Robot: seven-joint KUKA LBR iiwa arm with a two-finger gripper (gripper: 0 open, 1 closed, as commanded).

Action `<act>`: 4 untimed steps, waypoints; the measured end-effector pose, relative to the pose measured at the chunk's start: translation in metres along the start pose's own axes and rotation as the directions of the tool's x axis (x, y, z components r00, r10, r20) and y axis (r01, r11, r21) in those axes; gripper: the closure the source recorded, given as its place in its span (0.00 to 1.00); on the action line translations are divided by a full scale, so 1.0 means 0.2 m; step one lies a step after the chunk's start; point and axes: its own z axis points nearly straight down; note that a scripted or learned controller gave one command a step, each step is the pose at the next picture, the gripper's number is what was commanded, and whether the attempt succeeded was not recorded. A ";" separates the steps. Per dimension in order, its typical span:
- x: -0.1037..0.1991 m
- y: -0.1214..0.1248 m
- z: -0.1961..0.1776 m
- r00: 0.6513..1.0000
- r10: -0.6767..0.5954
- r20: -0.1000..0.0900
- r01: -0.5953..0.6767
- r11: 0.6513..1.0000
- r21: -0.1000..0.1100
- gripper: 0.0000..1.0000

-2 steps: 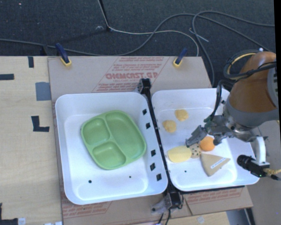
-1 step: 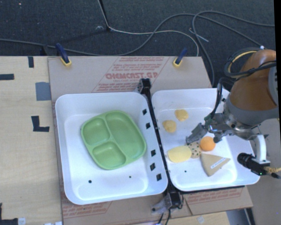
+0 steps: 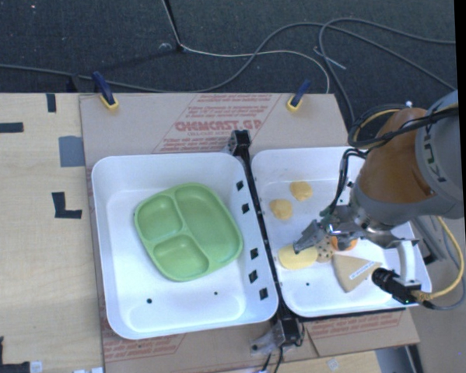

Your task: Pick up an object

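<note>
Four pale items lie in the right bin (image 3: 301,304). Nearest the gripper (image 3: 318,241) is a yellow lump (image 3: 296,258), flat on the bin floor near the divider, and it looks like the target. A tan wedge (image 3: 351,271) lies just to its right. Two small yellow pieces, one (image 3: 282,210) and another (image 3: 301,191), sit farther back and apart from it.

The gripper is low over the yellow lump, its dark fingers slightly spread, tips just above or touching the lump's upper edge; contact cannot be told. Nothing sits between the fingers, so I judge the pick has only reached the approach: closing and lifting are left.

Behind it the arm (image 3: 396,173) enters from the right. The left bin (image 3: 110,227) holds a green divided tray (image 3: 188,231), well away. Both bins rest on cardboard on the counter (image 3: 33,231).
</note>
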 end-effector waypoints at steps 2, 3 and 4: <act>0.00 -0.05 0.32 1.000 0.001 0.002 -0.001 1.000 -0.007 0.00; 0.00 -0.05 0.27 1.000 0.000 0.001 0.000 1.000 -0.008 1.00; 0.01 -0.08 0.04 1.000 0.000 0.001 0.000 1.000 -0.009 1.00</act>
